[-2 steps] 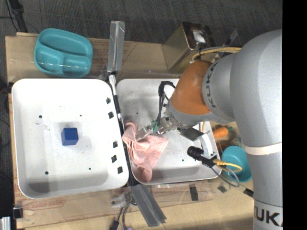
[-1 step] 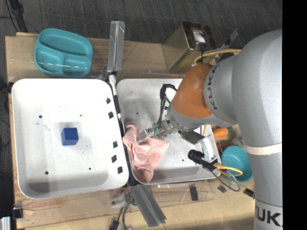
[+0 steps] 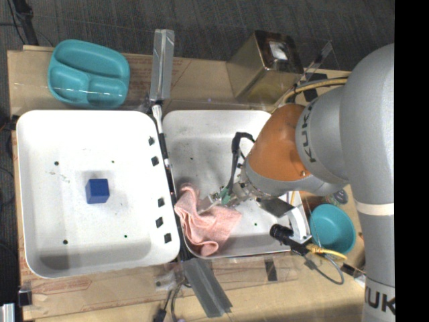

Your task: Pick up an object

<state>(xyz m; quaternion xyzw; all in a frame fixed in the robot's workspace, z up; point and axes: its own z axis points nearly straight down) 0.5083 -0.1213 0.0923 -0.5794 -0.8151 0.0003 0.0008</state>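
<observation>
We saw the two-finger gripper (image 3: 224, 196) low over the crumpled pink cloth (image 3: 204, 223) in the right white bin (image 3: 201, 123), grip unconfirmed, so lifting remained undone.

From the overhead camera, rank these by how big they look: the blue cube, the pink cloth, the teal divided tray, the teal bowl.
Largest to smallest in the camera view:
1. teal divided tray
2. pink cloth
3. teal bowl, partly hidden by the arm, so its place against the cloth is unsure
4. blue cube
</observation>
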